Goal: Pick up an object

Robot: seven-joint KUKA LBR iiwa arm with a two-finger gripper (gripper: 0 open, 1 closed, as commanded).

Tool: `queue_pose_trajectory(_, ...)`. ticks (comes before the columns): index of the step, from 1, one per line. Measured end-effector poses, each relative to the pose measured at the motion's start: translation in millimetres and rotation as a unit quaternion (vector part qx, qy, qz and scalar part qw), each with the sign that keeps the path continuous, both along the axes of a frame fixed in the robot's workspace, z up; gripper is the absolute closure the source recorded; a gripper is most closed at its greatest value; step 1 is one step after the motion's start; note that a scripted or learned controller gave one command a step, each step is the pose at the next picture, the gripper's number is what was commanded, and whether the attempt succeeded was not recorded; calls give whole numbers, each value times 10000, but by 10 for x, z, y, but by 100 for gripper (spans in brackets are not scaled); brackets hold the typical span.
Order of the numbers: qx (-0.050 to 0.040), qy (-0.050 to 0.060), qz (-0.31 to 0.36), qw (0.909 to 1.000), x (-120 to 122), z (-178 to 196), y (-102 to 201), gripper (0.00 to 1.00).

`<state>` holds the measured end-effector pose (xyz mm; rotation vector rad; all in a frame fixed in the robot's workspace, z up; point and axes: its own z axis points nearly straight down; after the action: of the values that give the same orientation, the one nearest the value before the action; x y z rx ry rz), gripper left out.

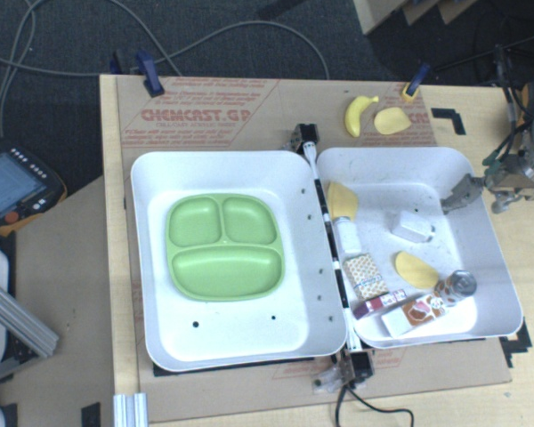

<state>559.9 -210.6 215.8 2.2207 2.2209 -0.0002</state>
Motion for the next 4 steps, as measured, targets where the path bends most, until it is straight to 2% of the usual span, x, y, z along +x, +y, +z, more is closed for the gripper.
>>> queue_pose_trajectory(1, 4, 4, 2, 10000, -365, -1312, 296, 0)
queue_pose_trajectory(2, 9, 11, -7, 10000, -800, -1315, 326, 0)
queue_pose_trajectory(3, 2, -4, 6, 10000, -265, -1312, 661, 0)
queue_pose_trajectory(4, 3, -4, 6, 10000, 150, -1311, 981, 0)
